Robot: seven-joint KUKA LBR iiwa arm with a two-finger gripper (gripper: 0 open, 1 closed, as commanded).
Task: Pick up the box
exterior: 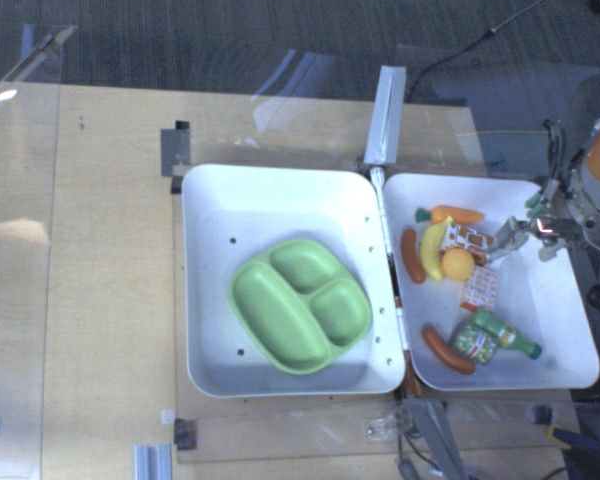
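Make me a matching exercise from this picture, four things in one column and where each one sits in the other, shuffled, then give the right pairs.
Things:
1. green tray
2. green bottle
3. banana
4. pincer

Places:
A. right bin, far left part, among the toy food
B. left bin, middle
C. right bin, near edge
D. over the right bin's far right side

Pairs: 1-B, 2-C, 3-A, 4-D

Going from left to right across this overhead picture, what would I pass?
Green divided plate in the left bin → red sausage in the right bin → banana → green bottle → gripper at the right bin's far right corner.
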